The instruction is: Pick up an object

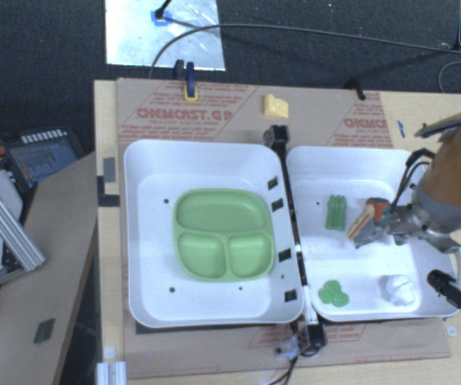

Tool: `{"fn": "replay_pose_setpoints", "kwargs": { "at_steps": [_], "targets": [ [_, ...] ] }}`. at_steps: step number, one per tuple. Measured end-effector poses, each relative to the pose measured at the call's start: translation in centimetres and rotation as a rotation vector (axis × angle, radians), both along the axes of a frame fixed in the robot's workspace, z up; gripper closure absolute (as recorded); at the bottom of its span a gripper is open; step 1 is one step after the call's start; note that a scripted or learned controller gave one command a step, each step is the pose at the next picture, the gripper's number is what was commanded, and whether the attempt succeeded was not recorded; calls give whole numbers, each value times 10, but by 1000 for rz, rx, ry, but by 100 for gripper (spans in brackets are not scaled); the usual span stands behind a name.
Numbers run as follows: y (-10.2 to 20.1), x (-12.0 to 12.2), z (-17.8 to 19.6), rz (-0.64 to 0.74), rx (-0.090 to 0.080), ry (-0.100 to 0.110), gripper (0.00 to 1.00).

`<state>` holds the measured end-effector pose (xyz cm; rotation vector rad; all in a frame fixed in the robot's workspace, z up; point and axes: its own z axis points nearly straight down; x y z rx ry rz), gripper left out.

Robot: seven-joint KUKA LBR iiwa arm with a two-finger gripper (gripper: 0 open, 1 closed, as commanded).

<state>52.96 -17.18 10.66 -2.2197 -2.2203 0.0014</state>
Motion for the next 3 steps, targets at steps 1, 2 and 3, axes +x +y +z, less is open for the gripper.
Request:
{"fn": "replay_pose_setpoints", "kwargs": {
  "at_steps": [1,2,3],
  "targets": [
    [0,2,13,1,-2,-6,100],
    [-11,0,64,-1,-3,-8,100],
    [-2,3,124,5,-3,-10,100]
  ]
}}
